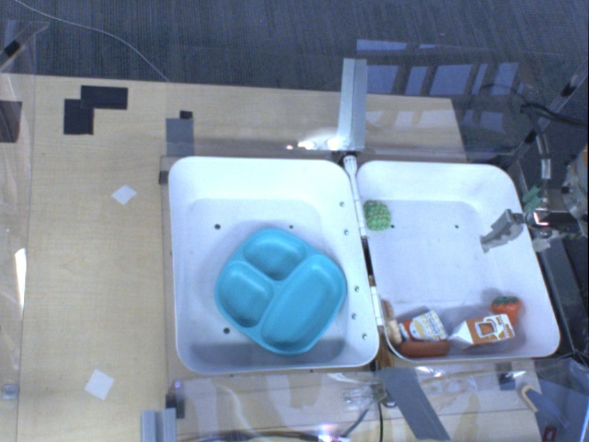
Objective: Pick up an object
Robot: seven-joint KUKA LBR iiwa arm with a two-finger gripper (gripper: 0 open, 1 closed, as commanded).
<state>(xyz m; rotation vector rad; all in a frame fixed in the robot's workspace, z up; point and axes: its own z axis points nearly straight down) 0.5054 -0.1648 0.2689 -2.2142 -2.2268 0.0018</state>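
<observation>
My gripper [502,229] hangs over the right edge of the right bin [442,191], with the arm reaching in from the right. A green knobbly toy [376,215] lies at that bin's upper left, against the divider. Along the front wall lie a small white carton [427,324], a brown sausage-like piece [423,347], an orange juice box [489,330] and a red-orange fruit with a green top [505,307]. The gripper is well apart from all of them, above bare bin floor.
A blue divided plate [281,290] fills the middle of the left bin [198,191]. A metal post [352,104] stands behind the seam between the bins. Cables and arm hardware [552,212] crowd the right side.
</observation>
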